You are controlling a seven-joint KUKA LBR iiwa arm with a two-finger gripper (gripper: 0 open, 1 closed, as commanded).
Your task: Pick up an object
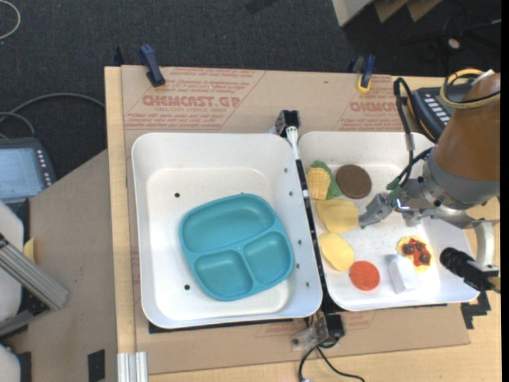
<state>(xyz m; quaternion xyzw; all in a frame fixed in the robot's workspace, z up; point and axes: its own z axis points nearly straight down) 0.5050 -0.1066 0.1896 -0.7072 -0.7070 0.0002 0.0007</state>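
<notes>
Several toy foods in right bin (374, 143): yellow piece (339, 215) beside jaws looks light, stiff, smooth; pinch across narrow sides. Gripper (375, 212) low over it, jaws' spread impossible to tell. Teal tray (235, 246) in left bin (151, 213).

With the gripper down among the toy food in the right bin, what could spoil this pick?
The gripper sits beside the pale yellow piece, with corn and a brown disc packed close, so it may nudge neighbours instead of grasping one. It may also pinch the piece's edge, which could slip out on lifting.
</notes>
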